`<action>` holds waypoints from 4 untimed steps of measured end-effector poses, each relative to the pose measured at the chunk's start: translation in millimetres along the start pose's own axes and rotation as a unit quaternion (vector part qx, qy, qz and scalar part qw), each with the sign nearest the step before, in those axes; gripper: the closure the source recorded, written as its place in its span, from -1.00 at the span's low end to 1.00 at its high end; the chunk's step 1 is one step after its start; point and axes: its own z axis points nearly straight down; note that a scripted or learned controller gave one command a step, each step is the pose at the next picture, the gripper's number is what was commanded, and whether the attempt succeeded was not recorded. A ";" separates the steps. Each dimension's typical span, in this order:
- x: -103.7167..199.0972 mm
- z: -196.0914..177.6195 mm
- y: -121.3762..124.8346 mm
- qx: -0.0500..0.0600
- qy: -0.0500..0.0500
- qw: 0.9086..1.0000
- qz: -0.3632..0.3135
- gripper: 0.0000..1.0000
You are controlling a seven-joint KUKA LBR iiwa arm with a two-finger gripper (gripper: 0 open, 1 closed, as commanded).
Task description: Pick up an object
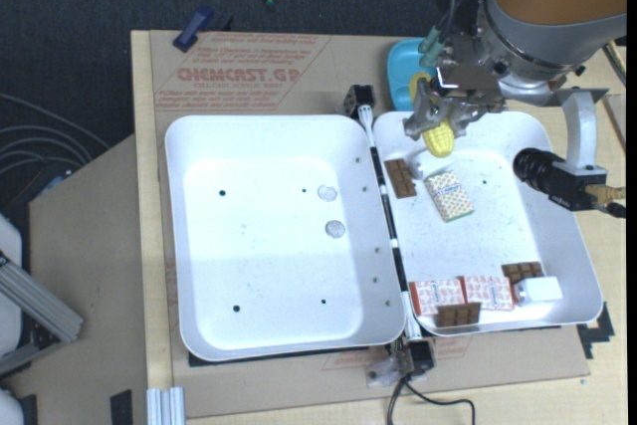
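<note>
My gripper (438,126) hangs over the far left corner of the right bin (572,254). A yellow corn-shaped toy (439,141) sits between its fingers and sticks out below them, so the gripper is shut on it. Below it in the bin lie a brown chocolate bar (400,177) and a checkered packet (450,196). Along the near edge are two red-and-white packets (438,294) (485,291), two brown pieces (458,316) (523,271) and a white block (540,290).
The left bin (189,214) holds two small round grey discs (327,193) (335,229). A blue object (403,75) stands behind the right bin. A black cylinder (542,169) juts over the right bin's right side. The arm's body covers the far right corner.
</note>
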 end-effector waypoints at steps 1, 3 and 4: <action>92.5 82.8 -38.3 0.002 0.000 1.000 -0.001 1.00; 44.3 132.4 -37.9 0.000 0.000 1.000 0.000 1.00; 75.4 157.1 -38.4 0.002 0.000 1.000 0.000 1.00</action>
